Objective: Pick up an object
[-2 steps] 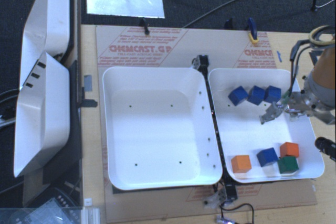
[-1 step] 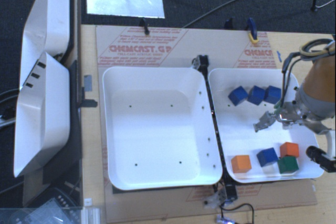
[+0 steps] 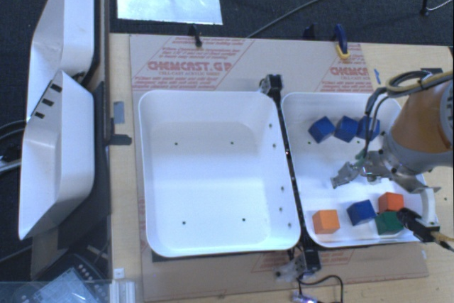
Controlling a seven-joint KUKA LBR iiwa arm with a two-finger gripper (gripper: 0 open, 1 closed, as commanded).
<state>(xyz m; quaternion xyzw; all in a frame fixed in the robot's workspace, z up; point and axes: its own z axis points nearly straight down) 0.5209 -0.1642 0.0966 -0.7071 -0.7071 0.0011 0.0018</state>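
The right bin [image 3: 305, 174] holds several cubes. Two blue cubes [image 3: 320, 129] [image 3: 346, 128] lie side by side near its back wall, with a third blue one [image 3: 367, 128] partly hidden behind the arm. Along the front wall sit an orange cube [image 3: 325, 221], a blue cube [image 3: 361, 211], a red-orange cube [image 3: 390, 201] and a green cube [image 3: 388, 223]. My gripper [image 3: 349, 174] hangs low over the bare middle of this bin, between the back cubes and the front ones. I see no cube in it.
The left bin [image 3: 213, 106] stands beside the right one, their walls meeting at a black divider clamp [image 3: 273, 84]. The arm's orange band [image 3: 424, 125] overhangs the right bin's right edge. Cables [image 3: 397, 81] loop near the wrist. White trays [image 3: 60, 103] lean at the far left.
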